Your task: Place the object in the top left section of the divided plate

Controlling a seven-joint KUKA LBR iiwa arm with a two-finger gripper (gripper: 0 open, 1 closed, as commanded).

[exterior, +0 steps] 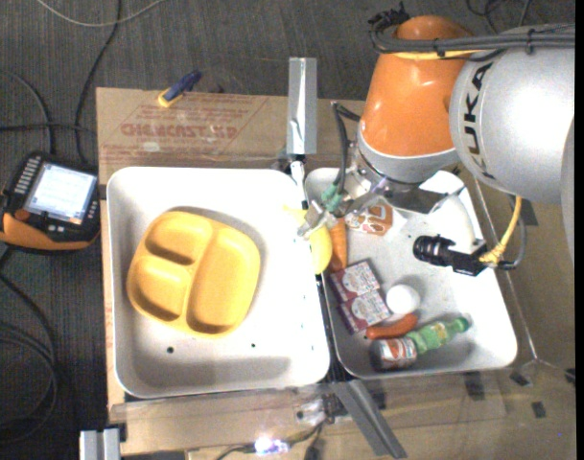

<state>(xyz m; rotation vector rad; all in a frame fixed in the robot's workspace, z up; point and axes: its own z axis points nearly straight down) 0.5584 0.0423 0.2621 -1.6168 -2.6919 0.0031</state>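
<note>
My gripper (pixel 322 211) hangs right of the plate (pixel 195 270), near the carrot (pixel 338 242) and a yellow object (pixel 320 247); I can't tell its state. Any weak grasp could slip crossing the rim (pixel 322 295), missing the plate's top-left section.

The arm (pixel 435 113) covers the right bin's (pixel 493 353) upper part, and the end effector's (pixel 322 211) fingers blur together.
</note>
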